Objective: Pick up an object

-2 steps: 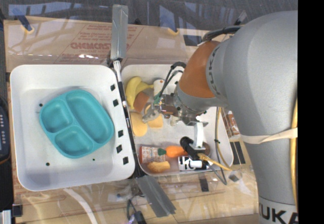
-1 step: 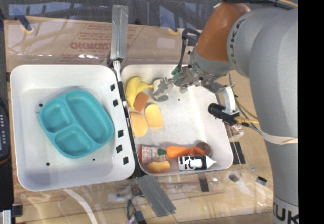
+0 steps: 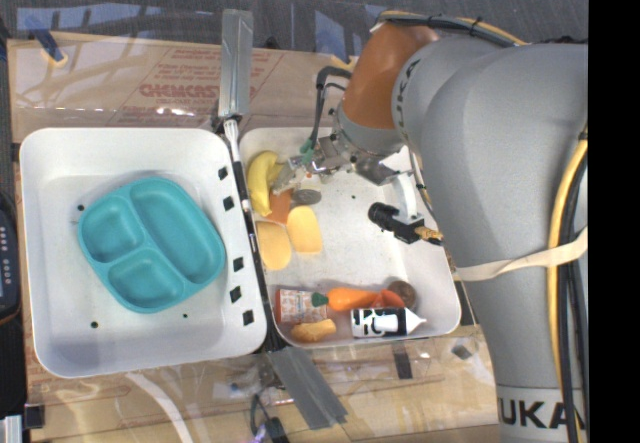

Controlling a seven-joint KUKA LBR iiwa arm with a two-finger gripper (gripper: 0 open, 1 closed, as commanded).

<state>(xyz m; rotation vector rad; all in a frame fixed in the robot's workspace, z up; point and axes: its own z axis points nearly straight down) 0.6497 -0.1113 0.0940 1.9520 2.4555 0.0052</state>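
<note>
Pincer (image 3: 300,171) low at right bin's (image 3: 440,276) far-left corner, beside banana (image 3: 261,181); finger state cannot be told. Nothing lifted; pick outstanding.

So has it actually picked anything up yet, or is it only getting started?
Nothing looks lifted yet. The gripper is low in the right bin, beside the banana, and whether it holds anything is unclear. The banana, carrot and black-and-white bottle all lie in the right bin, and the teal tray sits in the left one. Grasping and lifting remain.

The hand (image 3: 300,171) hovers beside a banana (image 3: 261,180) in the right bin (image 3: 350,221).
</note>
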